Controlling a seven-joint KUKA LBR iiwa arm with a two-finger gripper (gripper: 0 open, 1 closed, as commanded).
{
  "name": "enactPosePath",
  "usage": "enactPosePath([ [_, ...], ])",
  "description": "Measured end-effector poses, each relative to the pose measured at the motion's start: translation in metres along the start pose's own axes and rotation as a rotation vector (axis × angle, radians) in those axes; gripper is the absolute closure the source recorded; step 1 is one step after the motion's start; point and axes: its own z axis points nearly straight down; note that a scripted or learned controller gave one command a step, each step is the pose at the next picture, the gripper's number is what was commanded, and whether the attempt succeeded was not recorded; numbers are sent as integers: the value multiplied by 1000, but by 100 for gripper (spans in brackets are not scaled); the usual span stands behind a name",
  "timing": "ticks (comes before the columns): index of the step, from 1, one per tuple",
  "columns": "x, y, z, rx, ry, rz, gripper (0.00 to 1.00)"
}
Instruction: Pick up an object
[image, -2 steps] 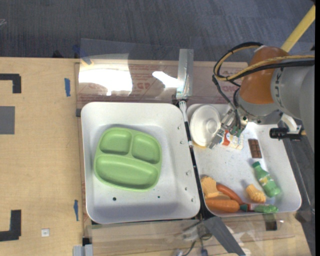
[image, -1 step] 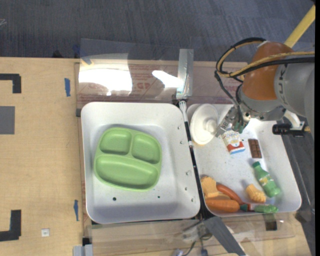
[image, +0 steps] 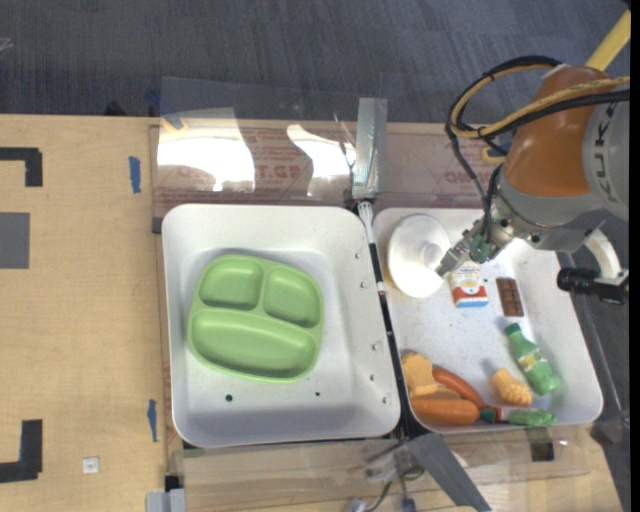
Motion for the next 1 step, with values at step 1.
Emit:
enactPosePath([
  [1, 1, -1, 2, 4, 3, 1, 0],
])
